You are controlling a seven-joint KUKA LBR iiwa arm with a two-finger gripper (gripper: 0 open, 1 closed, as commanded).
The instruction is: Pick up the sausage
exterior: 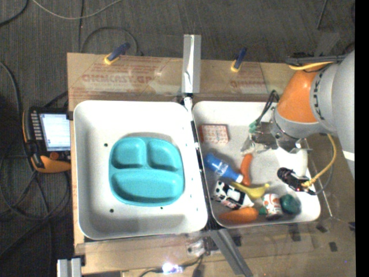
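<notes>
Dark carpet strewn with cables surrounds the bench (144, 77), whose left bin (86, 172) holds a teal divided plate (147, 171). Near the middle of the right bin (230, 113) the sausage (247, 165) lies, orange-red, its length running from 12 to 6 o'clock. A blue bottle (219, 166) crowds it at 9 o'clock and a banana (255, 187) touches its lower end. A cow-patterned toy (229, 195) sits at 7 o'clock, an orange carrot-like piece (239, 215) at 6 and a green lump (290, 203) at 4. The gripper (258, 142) hangs at the sausage's 1 o'clock, covering its upper tip. Shadow and the wrist hide the gripper's span, so wide or narrow cannot be told.
</notes>
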